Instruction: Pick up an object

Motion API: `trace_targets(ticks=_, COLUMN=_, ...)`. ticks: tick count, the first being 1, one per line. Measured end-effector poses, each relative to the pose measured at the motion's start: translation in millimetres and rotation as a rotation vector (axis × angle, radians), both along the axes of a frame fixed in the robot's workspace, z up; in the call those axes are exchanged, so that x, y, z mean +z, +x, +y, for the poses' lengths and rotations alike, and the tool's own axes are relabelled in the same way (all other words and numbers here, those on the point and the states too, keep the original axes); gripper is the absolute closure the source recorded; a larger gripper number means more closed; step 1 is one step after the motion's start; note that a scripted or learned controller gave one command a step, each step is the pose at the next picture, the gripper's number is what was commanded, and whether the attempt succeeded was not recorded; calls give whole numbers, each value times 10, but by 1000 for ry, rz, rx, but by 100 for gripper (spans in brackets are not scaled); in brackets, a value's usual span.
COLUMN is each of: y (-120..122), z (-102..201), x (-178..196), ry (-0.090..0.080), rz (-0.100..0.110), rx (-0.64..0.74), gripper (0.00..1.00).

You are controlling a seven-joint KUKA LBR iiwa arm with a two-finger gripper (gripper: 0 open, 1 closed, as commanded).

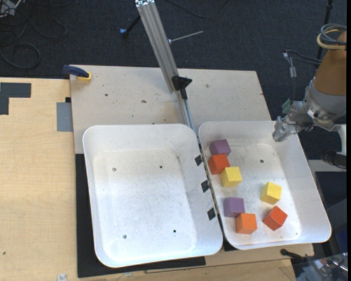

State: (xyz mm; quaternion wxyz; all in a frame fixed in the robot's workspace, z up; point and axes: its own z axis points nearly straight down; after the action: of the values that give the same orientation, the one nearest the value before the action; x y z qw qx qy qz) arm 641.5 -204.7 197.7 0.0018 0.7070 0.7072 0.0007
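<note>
The right bin [304, 174] holds several small blocks. A purple block [220, 147] sits on top of an orange-red one [217, 163] by the bin's left wall, with a yellow block [231, 176] just below them. Lower lie a second purple block [233, 206], an orange block [245, 223], a red block [275, 218] and a second yellow block [271, 192]. My gripper [282, 131] hangs above the bin's upper right corner, well clear of every block, with nothing seen in it.
The left bin [99, 174] stands beside the right one. A slanted aluminium bar [159, 40] rises from the divider between the bins. A small blue and yellow clamp [77, 72] lies at the board's far left corner. Cables lie on the dark floor behind.
</note>
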Motion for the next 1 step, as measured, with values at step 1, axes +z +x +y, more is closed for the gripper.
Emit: trace_targets(ticks=1, y=-43, z=-27, x=441, ry=0, rz=0, rx=-1, gripper=100)
